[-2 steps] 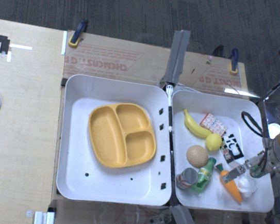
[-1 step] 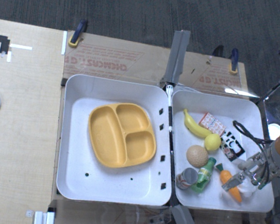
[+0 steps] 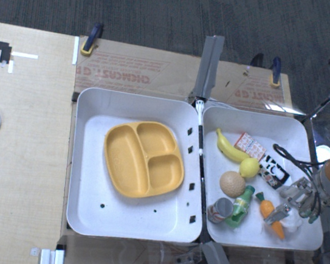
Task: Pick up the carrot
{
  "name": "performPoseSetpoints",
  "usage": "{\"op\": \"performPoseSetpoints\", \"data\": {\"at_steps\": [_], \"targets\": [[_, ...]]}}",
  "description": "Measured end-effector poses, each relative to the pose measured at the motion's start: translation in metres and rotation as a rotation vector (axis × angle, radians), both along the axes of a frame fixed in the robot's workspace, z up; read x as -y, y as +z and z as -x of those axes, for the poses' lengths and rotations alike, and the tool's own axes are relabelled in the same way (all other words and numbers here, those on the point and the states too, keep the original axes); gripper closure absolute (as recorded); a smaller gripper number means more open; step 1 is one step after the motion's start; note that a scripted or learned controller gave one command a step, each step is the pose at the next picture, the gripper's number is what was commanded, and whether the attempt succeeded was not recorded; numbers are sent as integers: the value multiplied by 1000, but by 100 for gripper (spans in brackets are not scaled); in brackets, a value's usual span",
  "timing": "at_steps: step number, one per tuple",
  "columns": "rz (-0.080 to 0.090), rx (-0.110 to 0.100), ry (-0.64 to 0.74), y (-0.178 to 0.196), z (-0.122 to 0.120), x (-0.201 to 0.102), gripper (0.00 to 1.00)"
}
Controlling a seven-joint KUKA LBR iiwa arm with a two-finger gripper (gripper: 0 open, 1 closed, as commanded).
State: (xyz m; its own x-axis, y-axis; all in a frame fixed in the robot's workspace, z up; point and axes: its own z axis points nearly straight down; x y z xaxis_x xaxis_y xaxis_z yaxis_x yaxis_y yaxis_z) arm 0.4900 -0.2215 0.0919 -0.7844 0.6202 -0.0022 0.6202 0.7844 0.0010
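Camera view shows you the carrot (image 3: 271,217) low in the right bin (image 3: 221,236), close to its near wall. Your gripper (image 3: 283,213) sits on it; how its pincer stands, I cannot tell. Beyond lie a green bottle (image 3: 241,204), lemon (image 3: 249,167) and banana (image 3: 229,146).

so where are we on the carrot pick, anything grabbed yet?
Done: the gripper has reached the right bin and sits right by the carrot. In hand: nothing clearly; the carrot lies on the bin floor, and I can't tell if the fingers are around it. Left: close on it and lift it out.
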Motion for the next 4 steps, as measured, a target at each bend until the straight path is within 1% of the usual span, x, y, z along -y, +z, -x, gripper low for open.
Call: {"op": "performPoseSetpoints", "data": {"at_steps": [1,2,3,4], "targets": [[-2,-4,-418,-1,13,0,0],[0,1,-134,1,-7,0,0],[0,3,-134,10,-8,-1,100],[0,0,-143,102,-26,-81,100]]}}
